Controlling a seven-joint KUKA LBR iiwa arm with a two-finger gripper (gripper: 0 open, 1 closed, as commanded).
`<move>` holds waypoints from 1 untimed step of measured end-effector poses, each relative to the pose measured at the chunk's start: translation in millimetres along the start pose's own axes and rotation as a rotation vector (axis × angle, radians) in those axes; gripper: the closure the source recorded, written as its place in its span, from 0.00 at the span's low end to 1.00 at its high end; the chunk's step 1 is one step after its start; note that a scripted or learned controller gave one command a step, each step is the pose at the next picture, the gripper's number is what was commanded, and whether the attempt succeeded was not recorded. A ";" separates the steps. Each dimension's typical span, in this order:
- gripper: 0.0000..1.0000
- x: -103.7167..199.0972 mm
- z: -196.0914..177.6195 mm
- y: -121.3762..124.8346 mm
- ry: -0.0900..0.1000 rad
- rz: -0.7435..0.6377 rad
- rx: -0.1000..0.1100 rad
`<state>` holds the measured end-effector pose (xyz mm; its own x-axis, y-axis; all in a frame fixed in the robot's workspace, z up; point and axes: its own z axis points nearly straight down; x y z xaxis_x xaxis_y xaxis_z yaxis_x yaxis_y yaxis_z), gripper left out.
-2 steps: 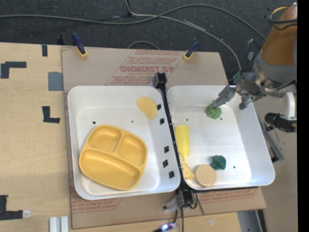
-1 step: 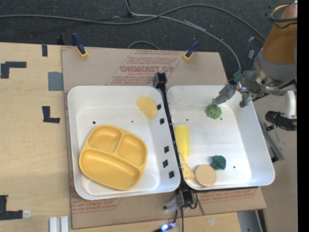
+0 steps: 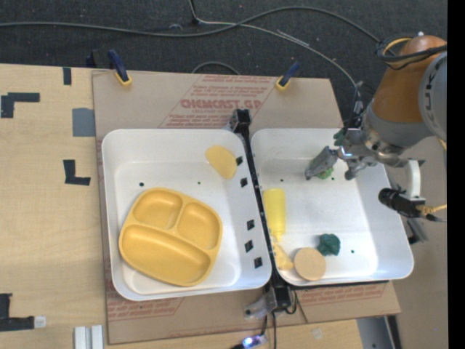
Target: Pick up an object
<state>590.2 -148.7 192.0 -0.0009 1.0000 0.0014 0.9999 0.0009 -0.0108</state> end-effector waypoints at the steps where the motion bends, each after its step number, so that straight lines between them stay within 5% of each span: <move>1: 0.00 0.9 51.9 7.7 0.000 0.000 0.000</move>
<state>597.3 -147.8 140.0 -0.0013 1.0000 0.0011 0.9999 0.0013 -0.0104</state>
